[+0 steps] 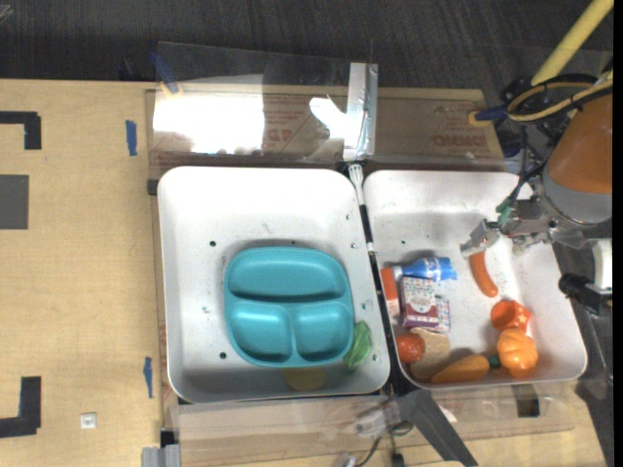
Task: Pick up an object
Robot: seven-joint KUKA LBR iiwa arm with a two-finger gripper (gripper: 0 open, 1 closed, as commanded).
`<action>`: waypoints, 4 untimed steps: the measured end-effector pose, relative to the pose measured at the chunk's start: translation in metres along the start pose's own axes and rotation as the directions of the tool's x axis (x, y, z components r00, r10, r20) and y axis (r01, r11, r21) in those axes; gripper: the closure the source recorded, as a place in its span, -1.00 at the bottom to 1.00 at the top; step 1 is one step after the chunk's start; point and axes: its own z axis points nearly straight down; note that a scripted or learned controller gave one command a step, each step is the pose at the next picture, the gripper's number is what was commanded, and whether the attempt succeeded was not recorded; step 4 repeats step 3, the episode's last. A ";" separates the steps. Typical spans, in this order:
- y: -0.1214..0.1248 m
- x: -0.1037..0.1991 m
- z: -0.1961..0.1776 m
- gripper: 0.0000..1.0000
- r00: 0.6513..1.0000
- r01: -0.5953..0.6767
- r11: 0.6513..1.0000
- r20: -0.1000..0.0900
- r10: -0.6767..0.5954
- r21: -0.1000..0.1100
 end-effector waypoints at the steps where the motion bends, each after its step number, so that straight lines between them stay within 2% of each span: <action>1: 0.012 -0.010 0.049 -1.00 1.000 -0.028 1.000 -0.001 0.028 0.003; 2: 0.014 -0.010 0.037 1.00 1.000 -0.028 1.000 0.000 0.028 -0.003; 3: 0.054 0.033 -0.064 1.00 0.993 -0.115 0.993 -0.002 0.115 -0.002; 4: 0.054 0.033 -0.064 1.00 0.993 -0.115 0.993 -0.002 0.115 -0.002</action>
